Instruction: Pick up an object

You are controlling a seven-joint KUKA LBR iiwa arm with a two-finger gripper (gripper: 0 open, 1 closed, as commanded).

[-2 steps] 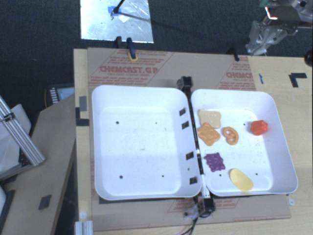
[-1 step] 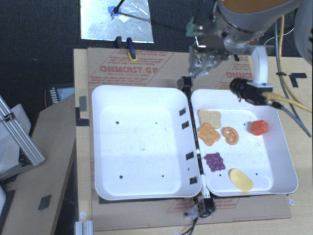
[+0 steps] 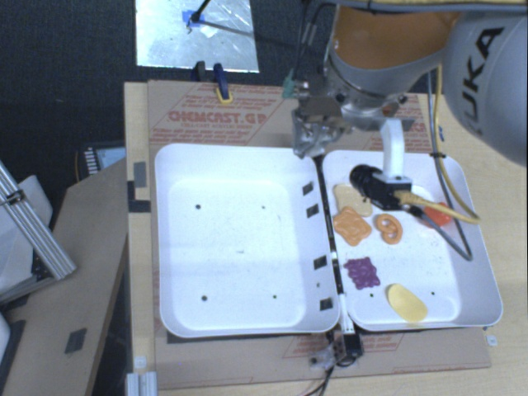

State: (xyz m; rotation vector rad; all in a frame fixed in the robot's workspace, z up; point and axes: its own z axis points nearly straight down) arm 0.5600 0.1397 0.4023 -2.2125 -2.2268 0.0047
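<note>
1. Arm position. The arm (image 3: 396,23) enters from the right. The gripper (image 3: 312,143) hangs at the far rim of the bins, at the point where the two bins meet. From this angle it cannot be told whether the gripper is released or clenched.

2. Bins. The left bin (image 3: 231,246) and the right bin (image 3: 466,283) stand side by side and touch along their inner walls. Both rest on a brown board (image 3: 206,114) with red lettering.

3. Objects. All objects lie on the floor of the right bin, nearer than the gripper and to its right.
- A pale piece (image 3: 346,196) lies farthest, close to the inner wall.
- An orange waffle (image 3: 352,225) lies just on the near side of the pale piece and touches it.
- A pretzel (image 3: 388,228) lies just right of the waffle.
- A red-orange piece (image 3: 439,214) lies right of the pretzel, partly covered by a cable.
- A purple piece (image 3: 361,272) lies on the near side of the waffle, apart from it.
- A yellow oval (image 3: 407,302) lies nearest, right of the purple piece.

4. Surroundings. A shiny sheet (image 3: 196,19) lies beyond the board, on the far left.
</note>
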